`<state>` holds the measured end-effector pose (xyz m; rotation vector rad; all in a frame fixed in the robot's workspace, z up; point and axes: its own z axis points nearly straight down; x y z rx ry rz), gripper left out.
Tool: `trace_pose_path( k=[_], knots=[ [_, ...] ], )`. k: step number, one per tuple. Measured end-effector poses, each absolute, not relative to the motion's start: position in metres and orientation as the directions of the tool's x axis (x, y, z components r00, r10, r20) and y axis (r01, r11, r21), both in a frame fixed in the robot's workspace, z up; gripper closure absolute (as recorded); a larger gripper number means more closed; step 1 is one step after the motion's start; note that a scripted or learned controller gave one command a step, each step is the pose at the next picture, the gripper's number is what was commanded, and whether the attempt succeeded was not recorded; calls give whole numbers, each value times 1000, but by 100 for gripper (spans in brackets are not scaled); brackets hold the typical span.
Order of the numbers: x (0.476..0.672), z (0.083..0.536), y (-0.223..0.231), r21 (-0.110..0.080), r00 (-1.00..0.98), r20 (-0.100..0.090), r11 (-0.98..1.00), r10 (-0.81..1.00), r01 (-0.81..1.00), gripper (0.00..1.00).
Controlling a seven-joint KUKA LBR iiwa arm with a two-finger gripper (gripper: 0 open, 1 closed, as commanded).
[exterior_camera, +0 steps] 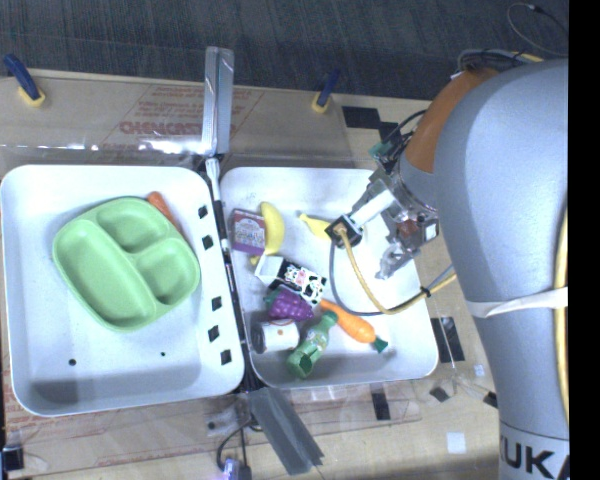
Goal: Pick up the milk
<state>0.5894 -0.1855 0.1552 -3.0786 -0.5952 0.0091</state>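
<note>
Two white bins sit side by side on the desk [100,118], seen from above at a slant. The left bin [40,368] holds a green divided plate [125,260], with an orange carrot-like piece [160,204] half hidden behind its upper right rim.

The right bin [400,358] is crowded near its left wall. At the top of the pile lie a small purple packet [248,232] and a banana [273,225]. Below them the milk [298,278], a small carton with black cow patches, lies on its side, touching a bunch of purple grapes [288,306]. Under the grapes is a small white can [276,336], its label too small to read, and beside it a green bottle [310,348] lying tilted. A carrot [350,325] with a green end stretches toward the right.

My gripper [380,238] hangs over the upper right part of that bin, well apart from the milk, with a yellow cable [355,283] looping beneath it. I cannot tell how the gripper is set; the wrist hardware blocks it. Just left of it, a yellow piece [315,225] is partly covered. My grey arm [500,188], orange band [440,118] above the wrist, is cut off at the right.
</note>
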Motion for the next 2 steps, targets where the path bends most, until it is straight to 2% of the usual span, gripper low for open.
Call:
trace_pose_path(
  k=[1,2],
  knots=[
    [592,196,-141,-4,954,-3,-954,300,300,0],
    [592,204,-139,-8,951,-8,-951,310,310,100]
  ],
)
